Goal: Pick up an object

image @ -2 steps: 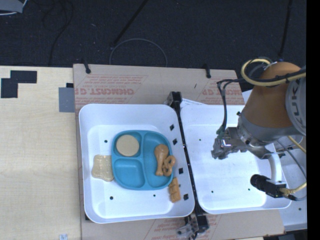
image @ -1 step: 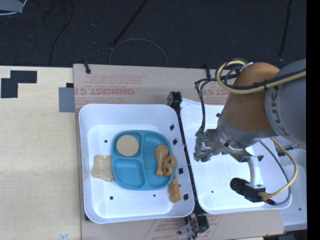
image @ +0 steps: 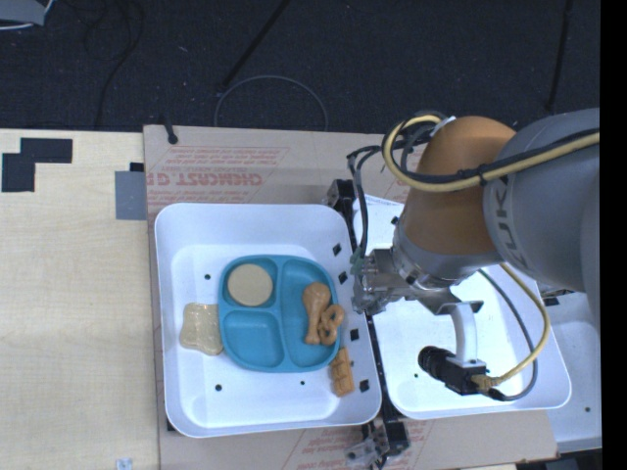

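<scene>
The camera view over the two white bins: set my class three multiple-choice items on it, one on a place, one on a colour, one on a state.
1. Where is the sectioned tray?
A. In the left bin
B. In the right bin
C. On the bare bench

2. What colour is the tray?
A. Red
B. Blue
C. Green

3. How does the round tan piece lie?
A. Outside the tray
B. Hanging from the arm
C. In a tray compartment

Answers:
1 A, the tray rests in the left bin.
2 B, its surface is plainly blue.
3 C, the round tan piece sits in the tray's upper left compartment.
</scene>
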